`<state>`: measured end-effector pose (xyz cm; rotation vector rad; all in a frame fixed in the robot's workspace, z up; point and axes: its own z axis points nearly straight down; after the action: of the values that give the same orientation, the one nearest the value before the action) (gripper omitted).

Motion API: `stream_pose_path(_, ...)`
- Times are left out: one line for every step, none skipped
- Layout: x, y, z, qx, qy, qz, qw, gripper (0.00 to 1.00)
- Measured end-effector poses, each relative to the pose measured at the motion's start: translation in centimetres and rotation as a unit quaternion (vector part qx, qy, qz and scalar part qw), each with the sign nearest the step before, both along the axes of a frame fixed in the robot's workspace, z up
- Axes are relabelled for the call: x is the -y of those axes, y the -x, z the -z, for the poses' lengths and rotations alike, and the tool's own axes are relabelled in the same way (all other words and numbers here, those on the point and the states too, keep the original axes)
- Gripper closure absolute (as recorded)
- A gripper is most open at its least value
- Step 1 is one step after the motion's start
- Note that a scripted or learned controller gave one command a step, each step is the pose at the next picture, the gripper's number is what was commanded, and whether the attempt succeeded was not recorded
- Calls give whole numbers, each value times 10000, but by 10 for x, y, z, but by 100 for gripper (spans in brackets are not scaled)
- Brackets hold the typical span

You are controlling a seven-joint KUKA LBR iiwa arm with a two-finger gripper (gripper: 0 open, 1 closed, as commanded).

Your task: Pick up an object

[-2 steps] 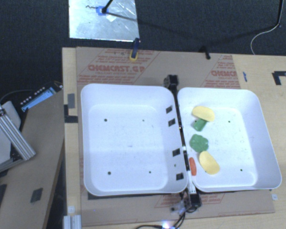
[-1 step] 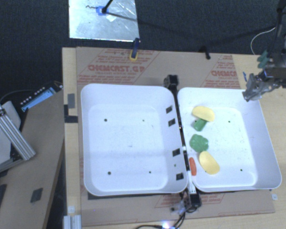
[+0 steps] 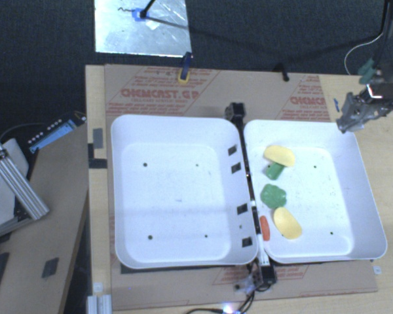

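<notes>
The right bin (image 3: 354, 195) holds several small objects along its left side: a yellow piece (image 3: 279, 155) near the top, a small green piece (image 3: 274, 171) just below it, a rounder green piece (image 3: 273, 195), another yellow piece (image 3: 287, 223), and a thin red-orange piece (image 3: 264, 227) against the bin's left wall. My gripper (image 3: 349, 120) hangs at the right bin's upper right corner, above the rim and well away from the objects. Nothing shows between its fingers.
The left bin (image 3: 128, 241) lies beside the right one, with a black divider strip (image 3: 243, 175) between them. A shiny metal sheet (image 3: 142, 18) lies at the back. Cables (image 3: 360, 48) hang near the arm at the right.
</notes>
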<state>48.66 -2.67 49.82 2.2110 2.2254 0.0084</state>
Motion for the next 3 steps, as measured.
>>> stream_pose_path(-6,0,-39,-5,3,8,10000,100)
stream_pose_path(-99,1,66,-71,-1,-34,10000,100)
stream_pose_path(-117,0,34,-13,-3,3,10000,100)
